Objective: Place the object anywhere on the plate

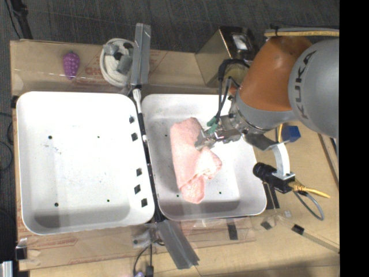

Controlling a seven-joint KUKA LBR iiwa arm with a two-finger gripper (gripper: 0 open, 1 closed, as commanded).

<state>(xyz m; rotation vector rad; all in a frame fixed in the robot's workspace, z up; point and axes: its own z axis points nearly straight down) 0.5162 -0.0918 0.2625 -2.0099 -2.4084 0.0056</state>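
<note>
Arm down over the pink cloth in the right bin, no plate in sight yet.

From where I stand, the tool (209, 136) sits right at the upper right edge of the pink cloth (192, 159), which lies crumpled in the middle of the right bin (242, 203); I cannot tell how far the tool is parted or whether it has any cloth pinched. The left bin (34, 154) sits alongside, and a purple grape bunch (71, 64) rests on the bench (173, 68) behind it. I'd judge this the pickup step, hardly begun toward placing. Next it needs a sure grip on the soft folds, then a clean lift clear of the bin wall.
</note>
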